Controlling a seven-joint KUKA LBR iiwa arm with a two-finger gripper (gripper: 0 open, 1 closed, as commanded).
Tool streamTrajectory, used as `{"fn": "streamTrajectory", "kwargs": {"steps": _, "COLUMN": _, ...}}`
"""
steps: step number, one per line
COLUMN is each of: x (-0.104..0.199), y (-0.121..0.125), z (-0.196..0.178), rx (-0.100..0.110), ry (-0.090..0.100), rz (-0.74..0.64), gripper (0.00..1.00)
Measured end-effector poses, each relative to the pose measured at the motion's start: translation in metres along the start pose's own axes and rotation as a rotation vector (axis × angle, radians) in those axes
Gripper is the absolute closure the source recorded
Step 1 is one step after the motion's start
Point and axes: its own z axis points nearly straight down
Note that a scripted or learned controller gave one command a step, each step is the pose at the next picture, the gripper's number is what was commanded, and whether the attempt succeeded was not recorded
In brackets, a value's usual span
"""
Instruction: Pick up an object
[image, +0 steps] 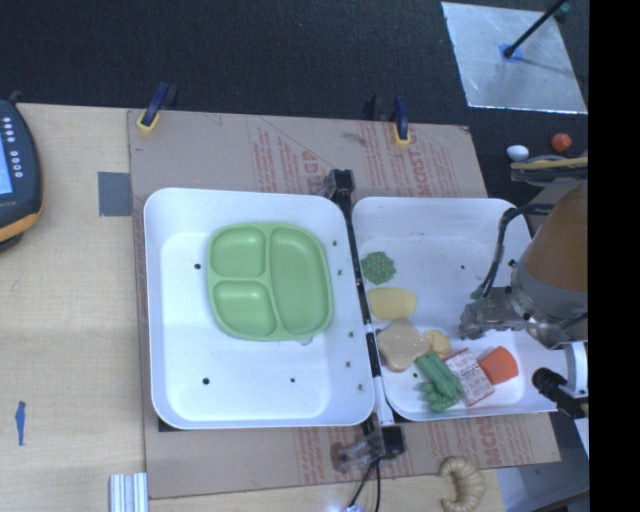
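The right bin (440, 225) holds a green broccoli-like piece (378, 267), a yellow piece (392, 301), a tan bread slice (402, 344), a small yellow chunk (439, 342), a green bean-like toy (436, 382), a red and white packet (469, 376) and an orange piece (499, 364). My gripper (484, 318) hangs over the right side of this bin, just above and right of the packet and orange piece. Nothing shows between its fingers.
The left bin (180, 380) holds a green divided plate (270, 280). A black clamp (341, 183) sits at the top of the seam between the bins. A tan curled object (463, 482) lies on the cardboard below the right bin. A handheld pendant (15, 170) rests far left.
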Motion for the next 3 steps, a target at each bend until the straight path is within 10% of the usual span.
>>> {"fn": "streamTrajectory", "kwargs": {"steps": 2, "x": -0.015, "y": 0.059, "z": -0.134, "rx": -0.017, "ry": -0.003, "rz": -0.006, "gripper": 1.0}}
{"fn": "streamTrajectory", "kwargs": {"steps": 3, "x": -0.015, "y": 0.055, "z": -0.127, "rx": -0.005, "ry": 0.0, "rz": -0.004, "gripper": 0.0}}
